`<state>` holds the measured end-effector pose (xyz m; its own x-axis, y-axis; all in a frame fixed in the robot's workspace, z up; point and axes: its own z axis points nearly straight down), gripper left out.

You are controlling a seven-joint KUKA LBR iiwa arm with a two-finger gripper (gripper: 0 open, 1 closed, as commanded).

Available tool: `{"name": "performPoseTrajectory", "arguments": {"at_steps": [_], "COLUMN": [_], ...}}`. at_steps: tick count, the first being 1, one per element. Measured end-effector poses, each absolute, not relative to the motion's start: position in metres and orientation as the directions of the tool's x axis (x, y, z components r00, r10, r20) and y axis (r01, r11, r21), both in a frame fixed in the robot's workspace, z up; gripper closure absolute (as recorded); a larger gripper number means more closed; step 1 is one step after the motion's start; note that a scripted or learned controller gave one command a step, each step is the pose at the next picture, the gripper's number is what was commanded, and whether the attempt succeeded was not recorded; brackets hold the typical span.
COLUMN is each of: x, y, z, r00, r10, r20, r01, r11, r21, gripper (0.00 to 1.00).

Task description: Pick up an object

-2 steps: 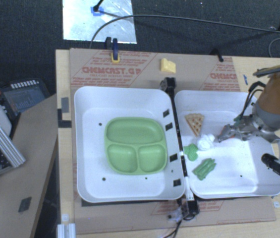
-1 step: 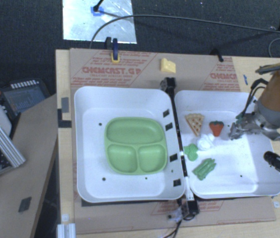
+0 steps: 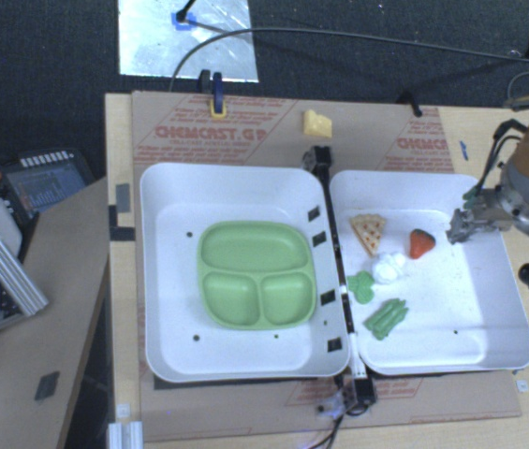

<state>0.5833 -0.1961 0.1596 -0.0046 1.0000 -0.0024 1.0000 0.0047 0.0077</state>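
Observation:
The right bin [image 3: 489,344] holds several small toy foods: a tan waffle-like wedge [image 3: 369,231], a red strawberry [image 3: 421,242], a white lump [image 3: 389,267], a round green piece [image 3: 360,287] and a green ridged vegetable [image 3: 387,317]. My gripper [image 3: 462,227] hangs over the right bin's upper right area, a short way right of the strawberry, with nothing seen between its fingers. The fingers are too small and dark to read.
The left bin [image 3: 170,204] bears a green three-part plate [image 3: 255,274]. A yellow block [image 3: 317,123] lies on the cardboard behind the bins. A clamp [image 3: 215,94] sits at the back edge. Cables cross the dark floor beyond.

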Motion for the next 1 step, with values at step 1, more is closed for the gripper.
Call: {"name": "performPoseTrajectory", "arguments": {"at_steps": [1], "x": [0.5884], "y": [-0.1972], "z": [0.2039], "r00": [-0.005], "r10": [1.0], "r20": [-0.002], "r01": [1.0], "r11": [0.005], "r21": [0.006], "gripper": [1.0]}}
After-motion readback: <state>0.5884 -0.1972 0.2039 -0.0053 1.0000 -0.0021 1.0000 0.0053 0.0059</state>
